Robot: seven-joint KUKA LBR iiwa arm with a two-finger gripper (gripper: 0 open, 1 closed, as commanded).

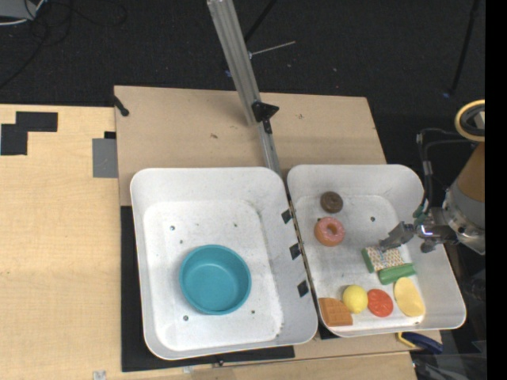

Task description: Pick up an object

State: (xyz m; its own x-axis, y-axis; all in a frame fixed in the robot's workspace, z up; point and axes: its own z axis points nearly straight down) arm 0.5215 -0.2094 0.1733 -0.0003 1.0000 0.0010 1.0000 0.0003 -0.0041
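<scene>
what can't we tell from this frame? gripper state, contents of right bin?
- Gripper, camera view: small and blurred, so open or shut cannot be told, nor whether it touches anything.
- Arm: cut off by the right edge.
- Patterned item in the right bin: too small to identify; green piece lies against it.
- Teal bowl in the left bin: its contents cannot be confirmed.

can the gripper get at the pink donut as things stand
Probably yes. The gripper hangs over the right bin, to the camera's right of the pink donut, and the bin floor between them is bare, with nothing lying on the donut.
</scene>
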